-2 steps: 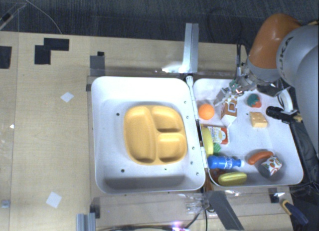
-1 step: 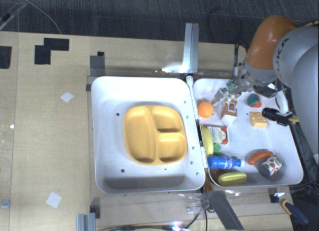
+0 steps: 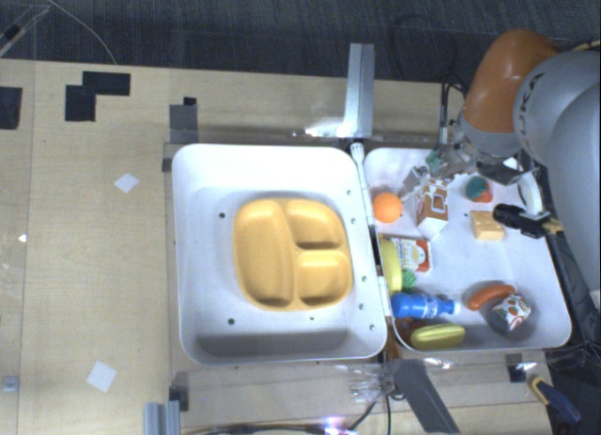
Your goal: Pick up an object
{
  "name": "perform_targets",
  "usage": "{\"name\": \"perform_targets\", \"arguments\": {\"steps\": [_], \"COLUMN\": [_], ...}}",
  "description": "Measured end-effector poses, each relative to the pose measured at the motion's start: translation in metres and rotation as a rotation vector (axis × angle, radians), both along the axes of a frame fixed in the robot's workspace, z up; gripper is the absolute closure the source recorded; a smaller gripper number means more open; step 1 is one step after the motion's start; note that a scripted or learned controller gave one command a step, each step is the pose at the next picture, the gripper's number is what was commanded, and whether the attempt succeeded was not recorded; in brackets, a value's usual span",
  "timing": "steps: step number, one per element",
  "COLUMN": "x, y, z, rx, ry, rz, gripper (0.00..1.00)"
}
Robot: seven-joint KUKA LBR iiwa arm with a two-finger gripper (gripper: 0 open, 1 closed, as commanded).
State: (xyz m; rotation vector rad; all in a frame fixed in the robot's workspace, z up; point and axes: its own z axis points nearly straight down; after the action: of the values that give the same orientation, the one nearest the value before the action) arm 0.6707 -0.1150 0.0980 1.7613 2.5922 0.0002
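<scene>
Two shallow white bins sit side by side on a wooden bench [image 3: 84,264]. The left bin [image 3: 202,236] holds a yellow tray [image 3: 286,253] with three compartments, lying near its middle. The right bin [image 3: 545,278] holds a scatter of small things: an orange ball [image 3: 387,206] close to the wall shared with the left bin, a small white and brown carton [image 3: 433,206] just to its right, a teal ball [image 3: 480,187] near the far side, and a pale yellow block [image 3: 487,225] a little nearer than the teal ball. Nearer the front lie a flat printed packet [image 3: 413,255], a yellow banana-like piece [image 3: 390,269] along the shared wall, a blue bottle [image 3: 423,307] on its side, a yellow-green oval piece [image 3: 438,334] at the front edge, a red-orange sausage shape [image 3: 490,294] and a small patterned cup [image 3: 510,313]. The grey arm [image 3: 563,104] with its orange band reaches in from the right, and its gripper [image 3: 449,159] is over the far part of the right bin, just above the carton. How far it is open I cannot tell, and nothing can be seen held in it.
</scene>
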Motion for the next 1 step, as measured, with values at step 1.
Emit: {"name": "perform_targets", "arguments": {"steps": [1], "x": [0.0040], "y": [0.0013], "z": [0.0136], "rx": [-0.001], "ry": [-0.016], "rz": [0.004], "gripper": [1.00]}}
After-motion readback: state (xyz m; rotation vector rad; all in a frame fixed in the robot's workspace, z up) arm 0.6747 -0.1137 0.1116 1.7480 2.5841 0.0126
